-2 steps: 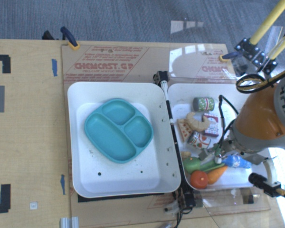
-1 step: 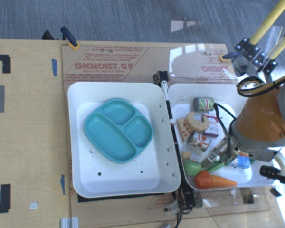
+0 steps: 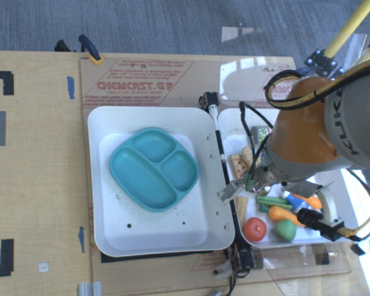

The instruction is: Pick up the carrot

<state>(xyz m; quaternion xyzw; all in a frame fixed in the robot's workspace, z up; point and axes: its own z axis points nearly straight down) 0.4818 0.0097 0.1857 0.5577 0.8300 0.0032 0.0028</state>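
Over on the left, the left bin [image 3: 105, 227] holds a teal divided plate [image 3: 154, 168], well apart from the work. Across the rims, the right bin [image 3: 246, 236] is crowded: a red tomato [image 3: 254, 228], the carrot [image 3: 279, 213] just beside it, a green piece [image 3: 285, 229] touching. The arm [image 3: 305, 131] hangs over that bin, the gripper [image 3: 253, 180] low among the items; I cannot tell its state. The approach looks underway, nothing lifted. Next it must shift toward the carrot; neighbours and the near wall leave little room.

The wooden bench [image 3: 31, 184] bears two white bins [image 3: 154, 239], seemingly on cardboard [image 3: 142, 82].
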